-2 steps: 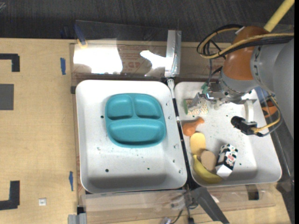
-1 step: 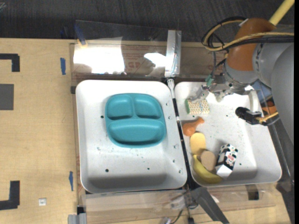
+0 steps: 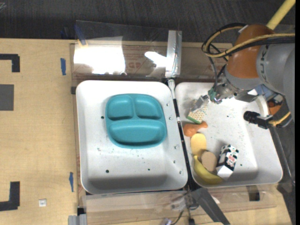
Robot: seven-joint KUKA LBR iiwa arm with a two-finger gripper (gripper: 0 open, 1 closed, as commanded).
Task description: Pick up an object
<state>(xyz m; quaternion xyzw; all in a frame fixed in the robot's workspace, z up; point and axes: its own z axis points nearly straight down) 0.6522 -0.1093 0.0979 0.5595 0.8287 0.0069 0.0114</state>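
My gripper (image 3: 204, 100) hangs low over the far left part of the right bin (image 3: 262, 170), with the orange-banded wrist behind it to the right. Just below its tip lies a pale speckled wedge with a green edge (image 3: 198, 112); whether the two touch is unclear. In front of the wedge are an orange carrot-like piece (image 3: 193, 127), a yellow fruit (image 3: 198, 142), a brown round piece (image 3: 209, 161) on a banana (image 3: 204, 175), and a black-and-white cow-patterned carton (image 3: 228, 158).
The left bin (image 3: 89, 163) holds a teal divided plate (image 3: 136, 120). A clear plastic sheet and a metal bracket (image 3: 173, 53) stand behind the bins. Black cables (image 3: 216, 43) loop above the wrist. A black fitting (image 3: 253, 117) juts from the arm over the right bin.
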